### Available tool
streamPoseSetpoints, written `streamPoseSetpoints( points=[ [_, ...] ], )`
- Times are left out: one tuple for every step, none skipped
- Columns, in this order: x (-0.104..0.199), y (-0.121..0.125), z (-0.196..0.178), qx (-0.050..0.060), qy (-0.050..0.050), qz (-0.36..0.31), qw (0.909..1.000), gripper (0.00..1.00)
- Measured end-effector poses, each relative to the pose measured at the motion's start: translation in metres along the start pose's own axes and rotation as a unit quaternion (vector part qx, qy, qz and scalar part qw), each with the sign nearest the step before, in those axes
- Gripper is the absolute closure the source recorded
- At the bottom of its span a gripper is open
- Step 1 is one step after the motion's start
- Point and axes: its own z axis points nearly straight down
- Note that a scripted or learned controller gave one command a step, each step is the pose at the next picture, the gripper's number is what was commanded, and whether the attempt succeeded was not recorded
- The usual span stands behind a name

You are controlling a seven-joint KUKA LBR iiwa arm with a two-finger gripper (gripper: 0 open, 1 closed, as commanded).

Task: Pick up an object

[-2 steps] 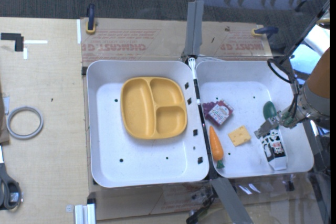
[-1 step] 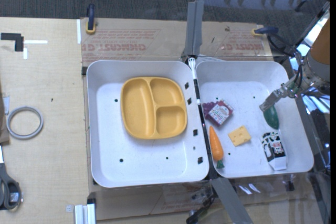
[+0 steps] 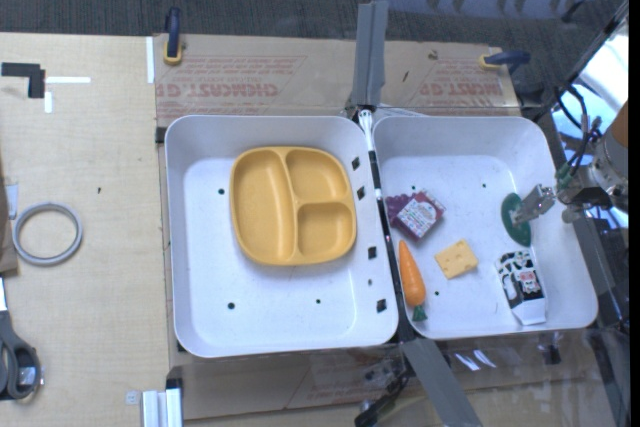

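The right bin (image 3: 470, 140) holds a purple bunch of grapes (image 3: 416, 214), a yellow cheese wedge (image 3: 457, 259), an orange carrot (image 3: 411, 275) by its left wall, a small black-and-white carton (image 3: 523, 284) and a dark green round item (image 3: 515, 219). My gripper (image 3: 543, 200) reaches in over the bin's right wall and hangs just above and right of the green item, close to it. Whether it touches the item is not clear. The arm behind it is cut off by the view's right edge.
A yellow divided plate (image 3: 293, 205) lies in the left bin (image 3: 200, 245). On the wooden bench to the left lie a grey tape ring (image 3: 45, 233) and scissors (image 3: 18, 365). A metal divider (image 3: 368, 55) stands between the bins at the back.
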Motion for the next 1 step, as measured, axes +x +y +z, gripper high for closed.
streamPoseSetpoints(
  points=[
    [0.0249, -0.0009, 0.0622, 0.001, 0.001, 0.163, 0.9867, 0.0]
  ],
)
